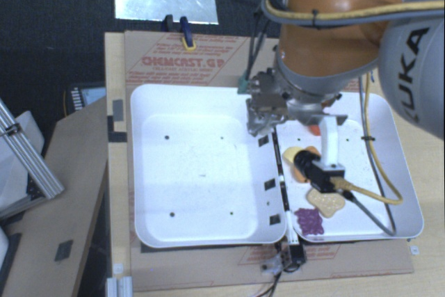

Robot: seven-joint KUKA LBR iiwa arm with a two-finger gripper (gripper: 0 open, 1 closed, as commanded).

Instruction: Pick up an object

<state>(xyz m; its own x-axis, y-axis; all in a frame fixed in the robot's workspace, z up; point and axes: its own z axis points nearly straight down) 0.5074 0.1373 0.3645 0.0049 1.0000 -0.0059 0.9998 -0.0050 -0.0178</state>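
Observation:
Several small objects lie in the right bin (403,209). They include a yellow-orange piece (301,156), a tan toast-shaped piece (327,203), a purple piece (310,221) near the front rim, and a red bit (314,129) half hidden under the arm. My gripper (263,116) hangs low at the right bin's far left corner, close to the divider between the bins and behind the objects. A white and black fitting (325,162) with a yellow cable reaches from the wrist over the yellow-orange piece. The arm's orange band hides much of the right bin's back.
The left bin (195,170) sits beside the right one on a cardboard sheet (184,62). A blue and yellow clamp (186,35) stands at the cardboard's back edge. A metal frame (24,156) lies off the bench at the left.

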